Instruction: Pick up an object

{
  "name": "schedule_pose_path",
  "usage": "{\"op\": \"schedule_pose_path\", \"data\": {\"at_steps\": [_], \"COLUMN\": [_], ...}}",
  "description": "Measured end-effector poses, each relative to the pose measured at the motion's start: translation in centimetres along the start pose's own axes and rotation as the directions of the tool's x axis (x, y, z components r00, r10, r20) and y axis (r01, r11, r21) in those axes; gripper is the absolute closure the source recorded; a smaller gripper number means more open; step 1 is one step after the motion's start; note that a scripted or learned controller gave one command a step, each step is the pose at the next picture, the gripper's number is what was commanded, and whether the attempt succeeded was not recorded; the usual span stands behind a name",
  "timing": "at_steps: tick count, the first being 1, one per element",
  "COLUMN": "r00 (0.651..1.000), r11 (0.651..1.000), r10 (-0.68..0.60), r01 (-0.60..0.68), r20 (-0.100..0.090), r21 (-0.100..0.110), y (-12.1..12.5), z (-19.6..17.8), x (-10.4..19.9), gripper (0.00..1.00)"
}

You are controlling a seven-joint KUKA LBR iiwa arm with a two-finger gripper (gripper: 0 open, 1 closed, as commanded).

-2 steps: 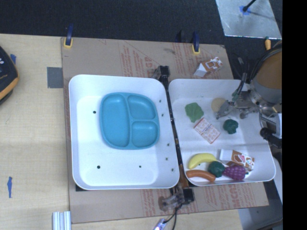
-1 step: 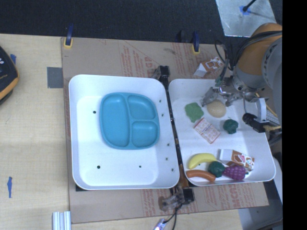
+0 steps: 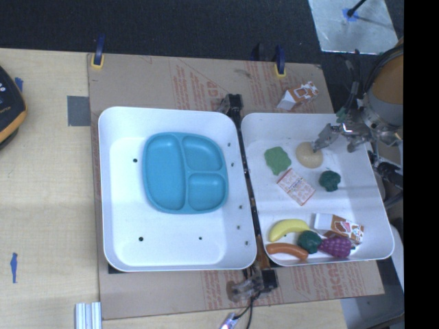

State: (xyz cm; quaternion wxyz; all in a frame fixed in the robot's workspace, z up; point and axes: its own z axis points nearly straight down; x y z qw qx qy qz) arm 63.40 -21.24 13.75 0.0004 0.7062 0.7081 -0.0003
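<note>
I have the tool (image 3: 328,139) low over the right bin's (image 3: 357,204) far edge, beside the cream round piece (image 3: 309,155), my likeliest pick since it sits apart from the clutter. How the tool is set, I cannot tell.

Red print on cardboard sheet (image 3: 206,81) under bins and on small packets (image 3: 295,186), too small to read.

Blue divided plate (image 3: 185,172), white bins (image 3: 123,245), yellow banana (image 3: 287,228), purple grapes (image 3: 336,246), green leaf (image 3: 277,159)
</note>
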Motion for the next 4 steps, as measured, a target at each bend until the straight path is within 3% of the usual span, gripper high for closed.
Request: {"op": "schedule_pose_path", "data": {"at_steps": [1, 2, 3, 4], "r00": [1.0, 1.0, 1.0, 1.0], "r11": [1.0, 1.0, 1.0, 1.0], "r10": [-0.004, -0.001, -0.003, -0.001], "r01": [0.004, 0.001, 0.003, 0.001], "r20": [-0.002, 0.0, 0.0, 0.0], "r21": [0.004, 0.004, 0.002, 0.004], "y": [2.3, 1.2, 2.3, 0.9], "z": [1.5, 4.6, 4.5, 4.6], "x": [11.4, 10.0, 11.5, 10.0], "gripper": [0.0, 0.0, 0.0, 0.0]}}
